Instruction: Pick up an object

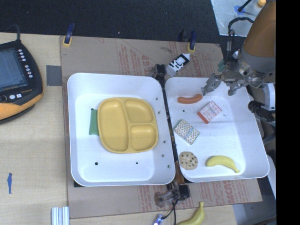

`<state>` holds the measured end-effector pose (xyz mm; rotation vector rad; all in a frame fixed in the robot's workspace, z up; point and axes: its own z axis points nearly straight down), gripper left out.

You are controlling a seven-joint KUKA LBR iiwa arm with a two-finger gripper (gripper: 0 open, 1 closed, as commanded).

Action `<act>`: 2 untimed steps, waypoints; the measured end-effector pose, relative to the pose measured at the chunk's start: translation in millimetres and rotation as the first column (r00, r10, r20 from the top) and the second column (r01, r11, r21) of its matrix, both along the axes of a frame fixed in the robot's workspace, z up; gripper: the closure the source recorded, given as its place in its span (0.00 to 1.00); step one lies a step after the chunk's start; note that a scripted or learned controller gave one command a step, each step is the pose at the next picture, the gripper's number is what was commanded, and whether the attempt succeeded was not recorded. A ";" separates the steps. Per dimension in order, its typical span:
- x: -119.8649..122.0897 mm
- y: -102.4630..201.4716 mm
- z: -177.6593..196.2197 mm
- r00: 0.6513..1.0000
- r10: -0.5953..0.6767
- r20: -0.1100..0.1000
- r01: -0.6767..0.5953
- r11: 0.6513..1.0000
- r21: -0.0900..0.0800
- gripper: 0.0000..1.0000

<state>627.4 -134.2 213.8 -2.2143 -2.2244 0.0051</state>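
The right bin (255, 139) holds a sausage (189, 99), a small red-and-white packet (209, 112), a checkered wrapped block (186, 131), a round cookie (188, 160) and a yellow banana (223, 162). My gripper (221, 85) hangs at the far edge of that bin, above and to the right of the sausage. Its fingers are spread open with nothing between them. The left bin (79, 125) holds a yellow divided plate (127, 124) lying over a green item (93, 122).
A teach pendant (16, 78) lies at the left of the bench. A second banana (194, 216) lies outside the bins at the front. A black-and-white object (177, 63) rests behind the bins. Clamps hold the cardboard sheet at the back.
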 end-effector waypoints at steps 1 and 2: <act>4.0 -21.3 -118.5 1.000 0.002 0.007 -0.002 1.000 -0.004 0.00; -23.7 2.4 -118.0 1.000 0.001 0.012 0.000 1.000 -0.007 0.00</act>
